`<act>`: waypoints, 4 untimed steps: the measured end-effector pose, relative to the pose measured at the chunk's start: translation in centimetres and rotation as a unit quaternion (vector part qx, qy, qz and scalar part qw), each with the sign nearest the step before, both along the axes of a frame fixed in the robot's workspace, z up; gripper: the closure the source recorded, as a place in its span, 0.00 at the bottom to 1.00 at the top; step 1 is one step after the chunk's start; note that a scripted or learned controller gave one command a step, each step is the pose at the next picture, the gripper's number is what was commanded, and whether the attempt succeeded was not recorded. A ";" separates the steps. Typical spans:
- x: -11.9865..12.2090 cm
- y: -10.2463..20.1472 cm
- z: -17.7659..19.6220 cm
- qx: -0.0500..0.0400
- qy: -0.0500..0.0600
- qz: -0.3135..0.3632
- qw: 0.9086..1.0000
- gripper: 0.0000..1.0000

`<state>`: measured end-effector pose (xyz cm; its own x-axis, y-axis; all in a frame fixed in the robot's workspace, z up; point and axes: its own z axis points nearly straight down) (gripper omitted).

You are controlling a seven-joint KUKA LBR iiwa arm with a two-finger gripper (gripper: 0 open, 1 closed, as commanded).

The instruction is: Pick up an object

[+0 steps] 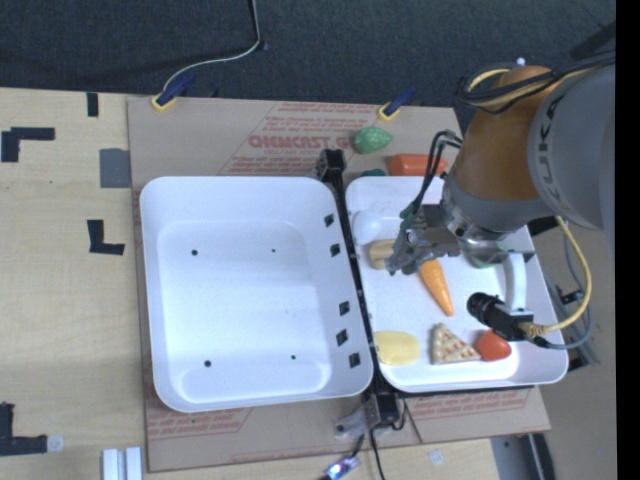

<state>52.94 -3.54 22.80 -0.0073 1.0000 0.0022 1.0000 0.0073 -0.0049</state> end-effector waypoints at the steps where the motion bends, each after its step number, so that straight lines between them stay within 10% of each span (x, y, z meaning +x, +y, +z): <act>1: 1.8 7.6 -2.0 0.000 -0.001 0.001 1.000 1.00; 2: -1.7 13.1 1.7 0.000 -0.002 0.000 1.000 1.00; 3: 1.3 13.6 21.4 0.001 -0.012 -0.002 1.000 1.00; 4: 5.1 19.9 11.6 -0.002 0.002 -0.001 1.000 1.00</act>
